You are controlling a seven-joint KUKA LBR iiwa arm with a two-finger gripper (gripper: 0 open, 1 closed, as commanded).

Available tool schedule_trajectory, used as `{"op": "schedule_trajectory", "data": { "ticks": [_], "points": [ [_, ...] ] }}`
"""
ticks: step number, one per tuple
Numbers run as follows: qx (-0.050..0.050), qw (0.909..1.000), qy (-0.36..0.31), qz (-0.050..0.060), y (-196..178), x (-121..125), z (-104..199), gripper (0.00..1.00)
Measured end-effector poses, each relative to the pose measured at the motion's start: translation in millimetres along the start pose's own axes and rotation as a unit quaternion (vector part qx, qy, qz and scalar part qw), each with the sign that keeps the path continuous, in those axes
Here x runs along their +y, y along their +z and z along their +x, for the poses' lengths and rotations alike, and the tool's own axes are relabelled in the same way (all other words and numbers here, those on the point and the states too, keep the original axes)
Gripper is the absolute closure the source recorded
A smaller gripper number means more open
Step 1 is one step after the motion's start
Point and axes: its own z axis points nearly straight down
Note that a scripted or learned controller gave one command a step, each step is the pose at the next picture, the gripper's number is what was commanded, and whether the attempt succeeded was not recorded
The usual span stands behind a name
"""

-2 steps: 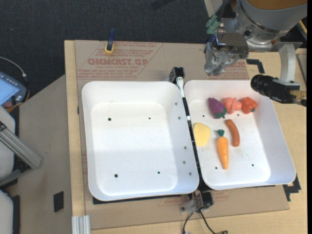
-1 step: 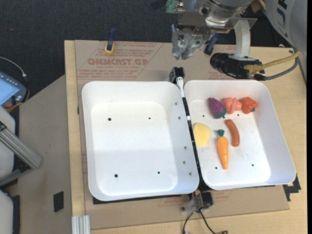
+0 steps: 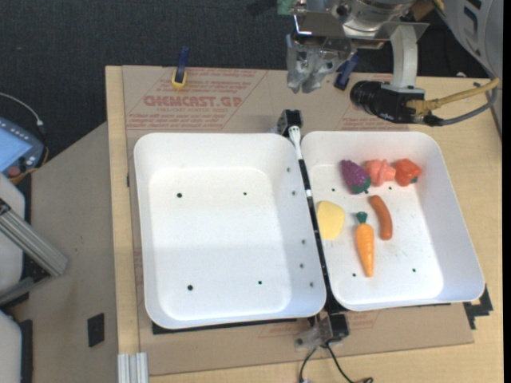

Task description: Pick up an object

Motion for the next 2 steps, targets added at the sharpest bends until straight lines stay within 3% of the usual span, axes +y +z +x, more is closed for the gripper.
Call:
{"op": "schedule_trajectory", "data": {
  "ticks": [1, 2],
  "points": [
    [0.001, 1.0000, 0.000, -0.002, -43, 30, 18, 1.00],
    [0.000, 1.0000, 0.000, 0.008, 57, 60, 56, 1.00]
  ]
}}
